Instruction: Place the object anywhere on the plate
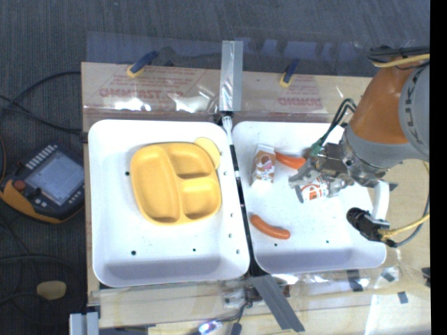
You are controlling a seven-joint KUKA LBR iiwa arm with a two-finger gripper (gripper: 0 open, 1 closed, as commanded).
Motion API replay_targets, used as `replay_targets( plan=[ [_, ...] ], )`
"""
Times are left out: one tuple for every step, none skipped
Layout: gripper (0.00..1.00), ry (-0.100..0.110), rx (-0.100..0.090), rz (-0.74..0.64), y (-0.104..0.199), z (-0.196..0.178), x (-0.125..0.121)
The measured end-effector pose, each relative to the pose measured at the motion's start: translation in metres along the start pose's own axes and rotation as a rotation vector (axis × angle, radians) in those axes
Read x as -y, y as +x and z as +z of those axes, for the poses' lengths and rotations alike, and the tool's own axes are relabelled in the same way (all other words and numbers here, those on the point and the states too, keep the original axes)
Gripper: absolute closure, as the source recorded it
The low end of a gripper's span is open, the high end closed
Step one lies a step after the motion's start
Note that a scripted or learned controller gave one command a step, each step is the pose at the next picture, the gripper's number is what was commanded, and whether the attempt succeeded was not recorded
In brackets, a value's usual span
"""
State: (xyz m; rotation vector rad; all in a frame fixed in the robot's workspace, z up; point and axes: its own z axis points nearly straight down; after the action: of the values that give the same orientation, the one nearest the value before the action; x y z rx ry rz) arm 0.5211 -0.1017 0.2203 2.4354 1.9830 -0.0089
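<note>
The sausage-shaped orange piece (269, 227) lies nearest the camera, toward six o'clock in the right bin (363, 257), loose on the white floor and well apart from the arm. The gripper (316, 180) works lower into the same bin from three o'clock, and its tip sits right over a small white-and-red packet (313, 191) near the bin's centre, which looks like the thing being picked, since the tool is aimed at it. Whether the tool is clenched on that packet or released cannot be told: the wrist body hides the tip.

At about ten o'clock from the packet, a second white-and-red carton (263, 166) leans beside the bin's left wall, and an orange carrot-like piece (289, 160) lies just beside it. Both packets carry red print too small to read.

The yellow divided plate (176, 181) rests in the left bin (112, 257) at nine o'clock, across the dividing walls, so a lift and a carry leftward would be needed. Faint reddish lettering on the cardboard (133, 89) at twelve o'clock is illegible.
</note>
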Motion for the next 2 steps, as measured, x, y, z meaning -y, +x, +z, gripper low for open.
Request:
replay_targets(
  plan=[
    [1.0, 0.002, -0.003, 0.074, 0.074, 0.038, -0.038],
    [1.0, -0.007, 0.008, 0.045, 0.127, 0.034, -0.073]
  ],
)
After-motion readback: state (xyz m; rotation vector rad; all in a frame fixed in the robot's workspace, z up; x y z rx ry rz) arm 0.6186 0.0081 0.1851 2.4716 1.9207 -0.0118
